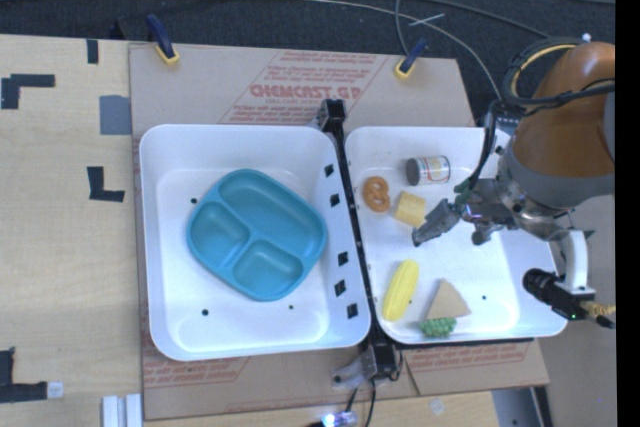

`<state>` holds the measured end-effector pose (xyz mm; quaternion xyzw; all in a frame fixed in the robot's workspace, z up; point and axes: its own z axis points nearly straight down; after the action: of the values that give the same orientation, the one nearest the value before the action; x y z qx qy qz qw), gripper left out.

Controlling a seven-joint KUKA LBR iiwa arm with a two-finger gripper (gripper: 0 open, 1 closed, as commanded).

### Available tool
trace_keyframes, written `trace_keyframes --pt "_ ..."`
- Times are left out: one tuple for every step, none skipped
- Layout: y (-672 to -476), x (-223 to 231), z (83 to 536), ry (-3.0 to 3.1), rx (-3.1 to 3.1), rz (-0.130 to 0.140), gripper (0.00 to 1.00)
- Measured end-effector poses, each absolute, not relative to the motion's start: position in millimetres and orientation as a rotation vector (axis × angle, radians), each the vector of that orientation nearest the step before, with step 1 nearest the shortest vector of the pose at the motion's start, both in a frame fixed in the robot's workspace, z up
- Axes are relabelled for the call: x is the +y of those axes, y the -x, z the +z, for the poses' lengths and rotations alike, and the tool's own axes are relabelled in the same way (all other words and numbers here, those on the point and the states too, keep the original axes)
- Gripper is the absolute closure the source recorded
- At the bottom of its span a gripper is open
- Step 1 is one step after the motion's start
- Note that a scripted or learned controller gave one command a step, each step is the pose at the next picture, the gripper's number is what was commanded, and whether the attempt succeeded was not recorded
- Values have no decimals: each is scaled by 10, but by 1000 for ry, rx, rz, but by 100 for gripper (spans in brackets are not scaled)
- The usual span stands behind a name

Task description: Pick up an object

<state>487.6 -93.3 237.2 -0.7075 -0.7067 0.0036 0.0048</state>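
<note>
Yellow block (410, 208) just left of pincer (436, 223), possibly touching.

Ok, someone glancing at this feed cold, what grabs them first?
Probably the blue divided plate, lying alone in the left bin. Next, the grey and orange arm over the right bin, its gripper hanging among small food items beside the yellow block, above the corn cob.

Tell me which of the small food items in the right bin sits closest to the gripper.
The pale yellow block, just left of the gripper. The pretzel, corn cob, and can all lie farther off.
</note>
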Motion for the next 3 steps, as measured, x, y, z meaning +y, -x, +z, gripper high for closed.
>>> trace_keyframes --pt "-4897 -932 2418 2218 -2222 2 0" --pt "-4855 -833 1918 2216 -2219 7 0" --pt "-4838 -826 1375 2217 -2218 8 0"
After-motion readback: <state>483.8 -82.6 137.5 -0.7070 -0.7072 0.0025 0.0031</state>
